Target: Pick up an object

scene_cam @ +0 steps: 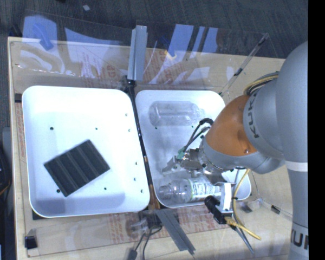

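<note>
Right white bin [146, 104]: two clear plastic bottles [176, 114] [187, 190]; tool [179, 162] low between them, its grip state seemingly unreadable. Left white bin [32, 99]: dark ribbed rectangular panel [77, 167].

Bench [70, 229] (wood-toned top): two white bins side by side, left bin [30, 145] and right bin [146, 140], edges nearly touching.

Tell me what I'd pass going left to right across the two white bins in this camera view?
Left bin → dark ribbed panel → right bin → clear bottles → the grey-and-orange arm.
</note>
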Controlling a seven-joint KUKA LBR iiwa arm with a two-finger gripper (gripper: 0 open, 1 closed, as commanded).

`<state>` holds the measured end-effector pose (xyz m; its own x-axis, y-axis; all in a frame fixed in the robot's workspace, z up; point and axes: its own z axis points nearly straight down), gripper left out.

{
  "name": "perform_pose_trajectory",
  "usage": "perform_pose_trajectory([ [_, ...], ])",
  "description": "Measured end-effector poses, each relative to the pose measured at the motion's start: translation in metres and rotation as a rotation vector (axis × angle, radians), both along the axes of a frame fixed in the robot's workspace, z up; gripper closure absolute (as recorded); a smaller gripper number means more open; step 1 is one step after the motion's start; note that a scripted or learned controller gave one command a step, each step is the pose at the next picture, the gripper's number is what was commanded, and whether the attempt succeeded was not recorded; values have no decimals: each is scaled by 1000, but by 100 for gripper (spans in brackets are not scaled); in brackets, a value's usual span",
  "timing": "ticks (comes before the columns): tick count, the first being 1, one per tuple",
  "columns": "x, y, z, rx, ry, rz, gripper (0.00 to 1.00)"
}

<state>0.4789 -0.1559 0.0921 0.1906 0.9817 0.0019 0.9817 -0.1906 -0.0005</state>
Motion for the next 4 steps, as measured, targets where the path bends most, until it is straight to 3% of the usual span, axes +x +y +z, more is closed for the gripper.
perform_pose_trajectory([
  [1,-1,-46,63,-2,2,-168,0],
  [2,-1,-3,0,1,2,192,0],
  [3,16,0,17,-1,1,515,0],
  [4,103,-7,23,-1,1,292,0],
])
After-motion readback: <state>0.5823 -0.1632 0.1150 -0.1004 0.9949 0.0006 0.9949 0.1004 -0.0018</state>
